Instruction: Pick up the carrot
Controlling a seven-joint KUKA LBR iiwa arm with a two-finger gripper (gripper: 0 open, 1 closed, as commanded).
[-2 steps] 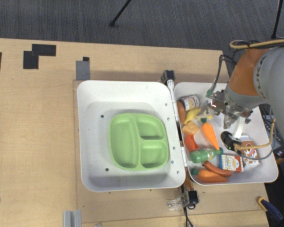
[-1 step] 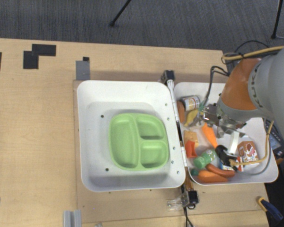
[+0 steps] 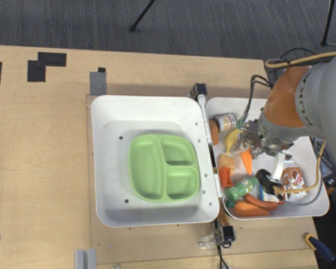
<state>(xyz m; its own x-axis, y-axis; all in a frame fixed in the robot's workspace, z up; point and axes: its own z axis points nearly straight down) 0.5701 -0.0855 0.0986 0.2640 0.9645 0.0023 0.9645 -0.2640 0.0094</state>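
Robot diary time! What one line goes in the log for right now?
arm: over right white bin | gripper: low among toy food | small orange carrot: lying in bin, just below gripper, not lifted | green divided plate: left bin

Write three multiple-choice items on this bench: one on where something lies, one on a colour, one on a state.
1. Where does the carrot lie?
A. in the right bin
B. on the green plate
C. on the floor

2. What colour is the divided plate in the left bin?
A. red
B. green
C. black

3. How does the carrot stand to the gripper?
A. lifted high above the bins
B. lying in the bin just below it
C. set on the plate

Answers: 1 A, it sits among the clutter in the right bin. 2 B, the plate is light green. 3 B, the carrot rests low in the bin.
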